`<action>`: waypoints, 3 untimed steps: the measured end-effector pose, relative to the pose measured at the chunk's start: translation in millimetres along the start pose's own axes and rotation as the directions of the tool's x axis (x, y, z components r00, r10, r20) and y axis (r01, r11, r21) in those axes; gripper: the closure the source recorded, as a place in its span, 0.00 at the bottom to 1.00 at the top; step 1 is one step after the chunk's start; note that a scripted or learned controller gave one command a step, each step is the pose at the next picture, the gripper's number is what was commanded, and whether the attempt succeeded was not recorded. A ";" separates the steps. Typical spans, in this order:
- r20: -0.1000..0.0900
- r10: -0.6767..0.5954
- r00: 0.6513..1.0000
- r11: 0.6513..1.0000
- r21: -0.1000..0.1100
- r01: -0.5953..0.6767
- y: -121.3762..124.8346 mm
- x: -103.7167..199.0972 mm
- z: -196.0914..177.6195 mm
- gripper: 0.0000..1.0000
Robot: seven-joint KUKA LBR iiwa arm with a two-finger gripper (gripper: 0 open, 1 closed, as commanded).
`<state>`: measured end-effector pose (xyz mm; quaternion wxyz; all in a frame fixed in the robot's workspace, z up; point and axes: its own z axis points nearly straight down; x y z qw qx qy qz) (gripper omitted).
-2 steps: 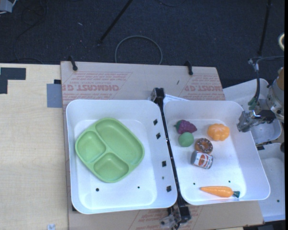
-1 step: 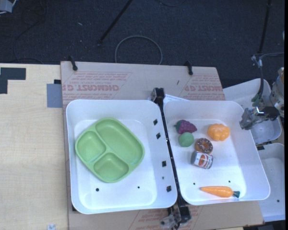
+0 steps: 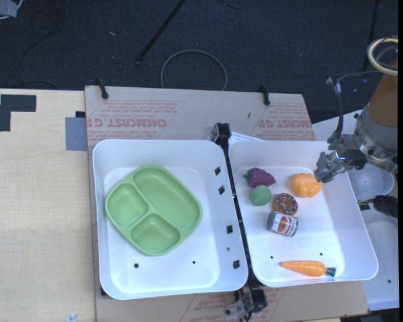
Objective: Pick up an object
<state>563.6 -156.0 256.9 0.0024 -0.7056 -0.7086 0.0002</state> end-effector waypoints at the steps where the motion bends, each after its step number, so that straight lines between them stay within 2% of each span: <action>1: 0.000 0.000 1.000 1.000 0.001 0.000 7.3 49.5 14.3 1.00; 2: 0.000 0.000 1.000 1.000 0.001 0.000 14.2 105.7 19.1 1.00; 3: 0.002 0.000 1.000 1.000 -0.001 0.000 42.6 157.1 23.3 1.00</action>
